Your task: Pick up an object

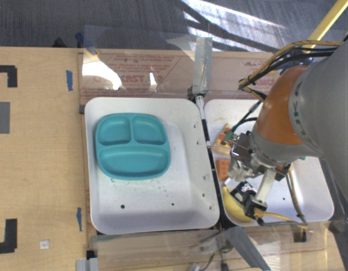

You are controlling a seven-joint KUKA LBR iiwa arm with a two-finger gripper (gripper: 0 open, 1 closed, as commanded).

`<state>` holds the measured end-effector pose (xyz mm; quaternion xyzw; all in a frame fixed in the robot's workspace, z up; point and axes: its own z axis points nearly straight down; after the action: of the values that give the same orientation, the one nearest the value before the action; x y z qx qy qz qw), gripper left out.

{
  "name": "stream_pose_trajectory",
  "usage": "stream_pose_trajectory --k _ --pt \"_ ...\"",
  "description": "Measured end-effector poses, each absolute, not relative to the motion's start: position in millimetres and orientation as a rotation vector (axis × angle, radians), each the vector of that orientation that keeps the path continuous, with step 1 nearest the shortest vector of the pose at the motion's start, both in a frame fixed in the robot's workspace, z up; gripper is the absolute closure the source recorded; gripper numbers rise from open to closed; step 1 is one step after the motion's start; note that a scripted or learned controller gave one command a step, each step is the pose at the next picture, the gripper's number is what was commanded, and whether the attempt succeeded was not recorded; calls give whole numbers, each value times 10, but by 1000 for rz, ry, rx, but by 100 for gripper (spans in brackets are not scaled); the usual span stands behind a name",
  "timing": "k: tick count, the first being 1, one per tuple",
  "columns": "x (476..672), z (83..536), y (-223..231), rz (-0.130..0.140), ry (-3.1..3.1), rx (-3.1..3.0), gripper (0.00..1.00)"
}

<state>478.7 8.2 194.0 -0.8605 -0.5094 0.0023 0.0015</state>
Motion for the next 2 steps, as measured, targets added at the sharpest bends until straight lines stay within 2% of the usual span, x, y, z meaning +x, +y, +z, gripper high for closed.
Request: stream_pose_trajectory --k 1,2 --pt "4799 2950 252 0 -1118 -2936 100" --pt "4779 2107 -58 13 -738 -3051 100"
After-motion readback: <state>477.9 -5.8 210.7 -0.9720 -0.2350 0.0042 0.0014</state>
